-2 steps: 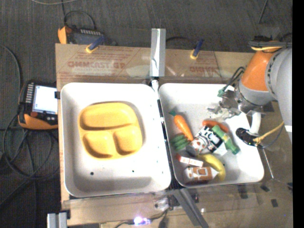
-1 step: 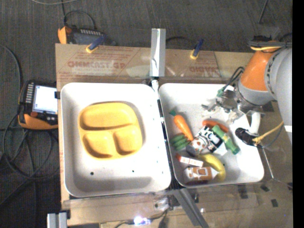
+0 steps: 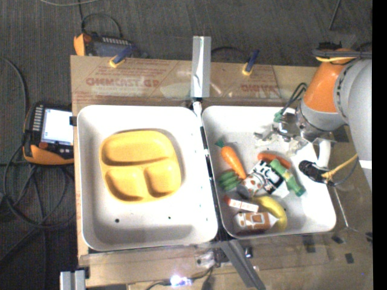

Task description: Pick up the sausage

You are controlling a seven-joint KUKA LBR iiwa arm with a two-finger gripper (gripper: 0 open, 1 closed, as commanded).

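Lying in the right shallow white bin, the reddish plastic sausage sits beside an orange toy carrot, below the metal two-finger gripper; its state cannot be told.

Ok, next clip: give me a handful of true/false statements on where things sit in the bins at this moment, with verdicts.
1. The yellow tray lies in the left bin. True.
2. The carrot lies in the left bin. False: it lies in the right bin, near its left wall.
3. The banana sits on the yellow tray. False: it lies near the front of the right bin, among the other toy food.
4. The hand is over the back part of the right bin, apart from the pile of food. True.
5. The arm reaches over the left bin. False: it comes in from the right and is over the right bin's far corner.
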